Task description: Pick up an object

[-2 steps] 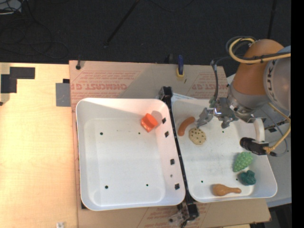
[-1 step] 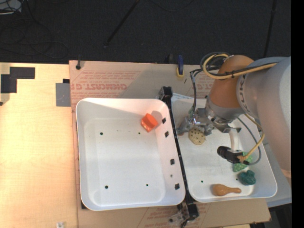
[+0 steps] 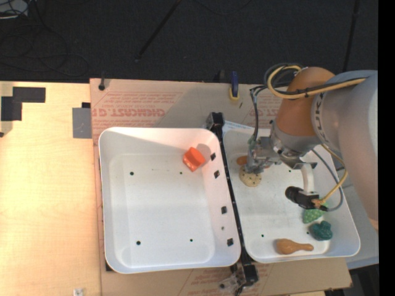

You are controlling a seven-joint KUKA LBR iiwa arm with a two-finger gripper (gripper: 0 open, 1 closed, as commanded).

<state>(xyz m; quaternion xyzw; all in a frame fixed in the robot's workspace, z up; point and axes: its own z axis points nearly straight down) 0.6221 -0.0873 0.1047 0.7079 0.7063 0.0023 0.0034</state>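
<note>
Hand point(image 3: 253, 165) over white bin point(image 3: 271, 217) on wooden bench point(image 3: 49, 196).

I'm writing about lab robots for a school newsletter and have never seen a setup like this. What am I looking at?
This is one picture, taken by a camera fixed above a bench and looking down at a slant. The grey arm reaching in from the right is a robot. Its gripper is low in the right bin, just above a beige round lump. I cannot tell whether it grips anything. That bin also holds a small orange piece, a light green toy, a dark green toy and a tan pear-shaped toy. The left bin holds an orange block.
</note>
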